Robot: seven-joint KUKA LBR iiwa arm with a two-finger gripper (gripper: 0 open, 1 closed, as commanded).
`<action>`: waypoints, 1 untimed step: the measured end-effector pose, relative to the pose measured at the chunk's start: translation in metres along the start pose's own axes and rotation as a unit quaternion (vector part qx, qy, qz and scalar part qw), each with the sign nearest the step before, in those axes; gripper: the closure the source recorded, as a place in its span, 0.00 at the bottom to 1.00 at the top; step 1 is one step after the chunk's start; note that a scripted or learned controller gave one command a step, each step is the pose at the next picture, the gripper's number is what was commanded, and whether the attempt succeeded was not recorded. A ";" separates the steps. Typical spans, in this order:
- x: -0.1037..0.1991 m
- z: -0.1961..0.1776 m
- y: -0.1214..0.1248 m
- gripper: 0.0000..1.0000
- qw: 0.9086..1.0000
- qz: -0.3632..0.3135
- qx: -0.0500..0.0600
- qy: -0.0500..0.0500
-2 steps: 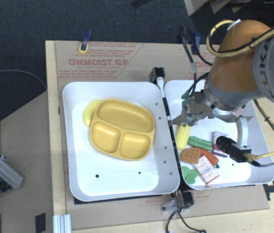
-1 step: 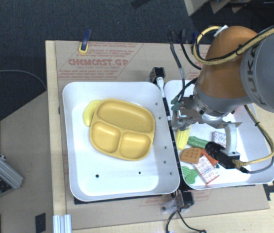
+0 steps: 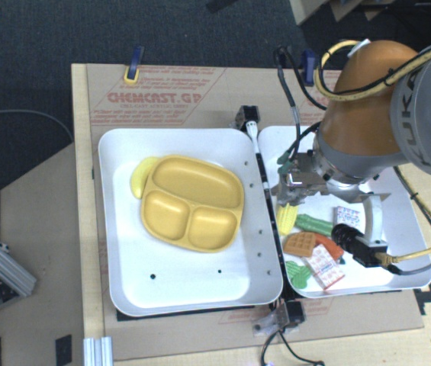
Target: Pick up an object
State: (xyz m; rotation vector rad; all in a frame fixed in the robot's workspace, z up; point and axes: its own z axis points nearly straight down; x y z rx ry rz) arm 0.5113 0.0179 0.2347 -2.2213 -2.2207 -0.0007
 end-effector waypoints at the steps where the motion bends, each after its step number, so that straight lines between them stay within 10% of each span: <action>1: -0.008 0.013 0.011 1.00 1.000 0.001 0.001 -0.001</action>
